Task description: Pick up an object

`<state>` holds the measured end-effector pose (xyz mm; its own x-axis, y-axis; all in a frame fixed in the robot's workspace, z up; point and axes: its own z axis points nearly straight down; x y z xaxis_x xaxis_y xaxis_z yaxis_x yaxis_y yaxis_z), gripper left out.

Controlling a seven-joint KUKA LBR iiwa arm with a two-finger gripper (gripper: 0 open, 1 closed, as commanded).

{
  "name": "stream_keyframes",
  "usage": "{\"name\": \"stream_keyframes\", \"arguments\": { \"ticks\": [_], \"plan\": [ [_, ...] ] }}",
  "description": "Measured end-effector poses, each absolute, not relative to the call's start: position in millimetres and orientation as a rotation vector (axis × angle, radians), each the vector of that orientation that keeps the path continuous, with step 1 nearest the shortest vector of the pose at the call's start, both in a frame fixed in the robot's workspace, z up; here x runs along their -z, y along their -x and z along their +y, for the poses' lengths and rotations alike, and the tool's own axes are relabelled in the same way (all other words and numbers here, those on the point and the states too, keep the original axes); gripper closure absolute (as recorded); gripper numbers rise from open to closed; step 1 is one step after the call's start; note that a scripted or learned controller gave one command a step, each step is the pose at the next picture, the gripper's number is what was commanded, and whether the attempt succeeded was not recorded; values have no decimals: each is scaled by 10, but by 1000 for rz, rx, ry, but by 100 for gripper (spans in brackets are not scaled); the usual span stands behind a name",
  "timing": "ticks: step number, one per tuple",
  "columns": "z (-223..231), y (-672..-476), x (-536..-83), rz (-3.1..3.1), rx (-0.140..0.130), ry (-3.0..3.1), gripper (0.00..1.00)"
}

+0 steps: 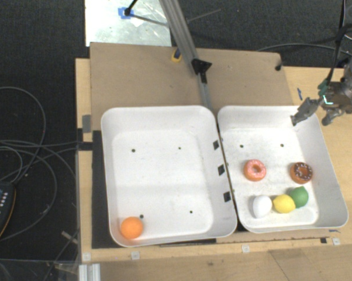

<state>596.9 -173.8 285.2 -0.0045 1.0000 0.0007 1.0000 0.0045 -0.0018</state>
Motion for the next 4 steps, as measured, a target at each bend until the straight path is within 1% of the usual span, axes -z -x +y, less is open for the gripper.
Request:
{"name": "stream_keyframes", "arguments": {
  "ticks": [1, 4],
  "plan": [
    [-1738, -5975, -2872, -2229, 1, 2216, 0],
    [-1607, -6120, -1538, -2225, -2, 2215, 0]
  ]
}}
